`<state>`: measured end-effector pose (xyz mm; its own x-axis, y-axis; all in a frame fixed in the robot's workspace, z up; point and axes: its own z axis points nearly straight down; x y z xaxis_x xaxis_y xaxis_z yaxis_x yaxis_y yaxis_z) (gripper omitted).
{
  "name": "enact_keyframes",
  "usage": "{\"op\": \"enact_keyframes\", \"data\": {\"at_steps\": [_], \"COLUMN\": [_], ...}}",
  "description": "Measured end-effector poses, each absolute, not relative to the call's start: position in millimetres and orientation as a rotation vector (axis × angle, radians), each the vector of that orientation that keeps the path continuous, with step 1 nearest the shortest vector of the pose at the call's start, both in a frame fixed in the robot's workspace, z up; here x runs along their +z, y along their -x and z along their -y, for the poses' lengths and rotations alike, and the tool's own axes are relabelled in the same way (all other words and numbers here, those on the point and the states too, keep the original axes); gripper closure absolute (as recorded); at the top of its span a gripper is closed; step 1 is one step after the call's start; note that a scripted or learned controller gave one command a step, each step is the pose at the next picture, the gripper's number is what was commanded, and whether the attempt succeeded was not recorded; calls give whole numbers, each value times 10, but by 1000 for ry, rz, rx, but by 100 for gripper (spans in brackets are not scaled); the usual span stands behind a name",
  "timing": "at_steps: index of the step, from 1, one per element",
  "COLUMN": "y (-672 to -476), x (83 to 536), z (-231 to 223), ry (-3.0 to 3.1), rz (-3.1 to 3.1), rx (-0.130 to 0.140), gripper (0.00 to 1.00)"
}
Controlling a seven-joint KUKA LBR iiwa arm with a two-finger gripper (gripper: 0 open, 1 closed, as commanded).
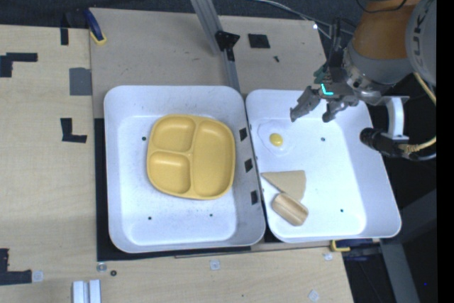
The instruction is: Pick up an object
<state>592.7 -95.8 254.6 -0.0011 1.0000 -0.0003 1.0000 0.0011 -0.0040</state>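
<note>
Camera view: the gripper (316, 111) is seen above the far end of the right bin (355, 174), its 2 fingers spread apart with nothing between them. No object is being held. The candidates for the pick lie in that same bin: a fried egg toy (274, 140) near the bin's left wall, just below and to the left of the gripper, and closer to the near edge a tan wedge-shaped piece (287, 181) with a small bread-roll-like cylinder (289, 209) touching it or just beside it.

The step in hand is judged to be the approach before a descent. It would be done best if the open fingers were centred over 1 object alone. The egg is flat and close to the wall, so a clean pinch may be hard. The roll offers more height, but its neighbour could be caught along with it, so the fingers should be turned across its narrow width.

Counted: 2 bins, 1 yellow divided plate (191, 156) in the left bin (124, 152), 1 egg, 1 wedge, 1 roll.
</note>
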Motion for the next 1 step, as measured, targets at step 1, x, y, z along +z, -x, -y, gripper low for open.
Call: {"op": "enact_keyframes", "data": {"at_steps": [1], "y": [-5933], "x": [2556], "z": [958], "ry": [2219], "rz": [2223], "rx": [2], "gripper": [0]}}
